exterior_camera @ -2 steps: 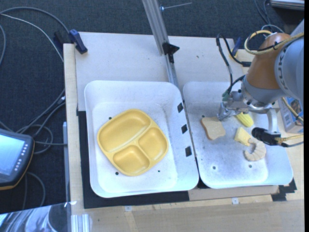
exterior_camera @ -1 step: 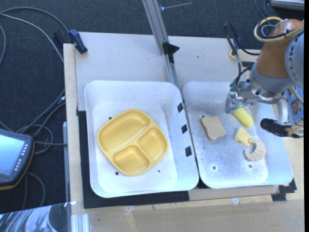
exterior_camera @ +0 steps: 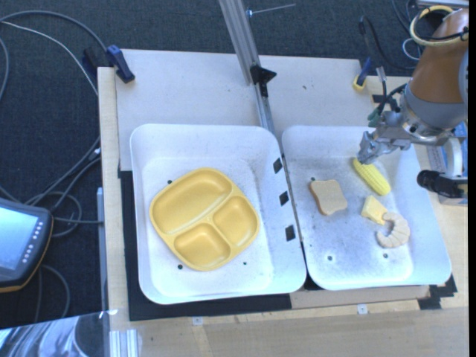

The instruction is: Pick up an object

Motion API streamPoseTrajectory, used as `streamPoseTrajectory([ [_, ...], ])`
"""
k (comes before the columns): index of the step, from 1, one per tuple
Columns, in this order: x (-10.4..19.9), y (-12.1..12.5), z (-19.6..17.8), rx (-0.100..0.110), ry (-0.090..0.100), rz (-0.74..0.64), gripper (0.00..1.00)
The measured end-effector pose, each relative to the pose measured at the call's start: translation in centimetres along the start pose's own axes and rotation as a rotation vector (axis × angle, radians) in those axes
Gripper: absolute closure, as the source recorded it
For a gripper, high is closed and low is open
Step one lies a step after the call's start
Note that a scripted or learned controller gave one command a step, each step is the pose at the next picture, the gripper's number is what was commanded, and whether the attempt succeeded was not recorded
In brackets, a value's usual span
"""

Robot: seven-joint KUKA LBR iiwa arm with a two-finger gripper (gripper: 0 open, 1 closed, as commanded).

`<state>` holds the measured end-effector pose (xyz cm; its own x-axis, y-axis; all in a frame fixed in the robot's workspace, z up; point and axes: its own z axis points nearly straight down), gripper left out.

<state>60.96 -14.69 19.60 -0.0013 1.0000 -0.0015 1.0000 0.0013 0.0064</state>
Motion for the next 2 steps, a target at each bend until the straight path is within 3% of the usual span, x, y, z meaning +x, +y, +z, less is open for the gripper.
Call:
streamPoseTrajectory([
  [1, 0.0, 0.2, -4.3, 0.0, 0.0, 0.0, 1.0],
  [2, 5.4, 1.9, -4.8, 0.002, 0.003, -0.006, 1.0],
])
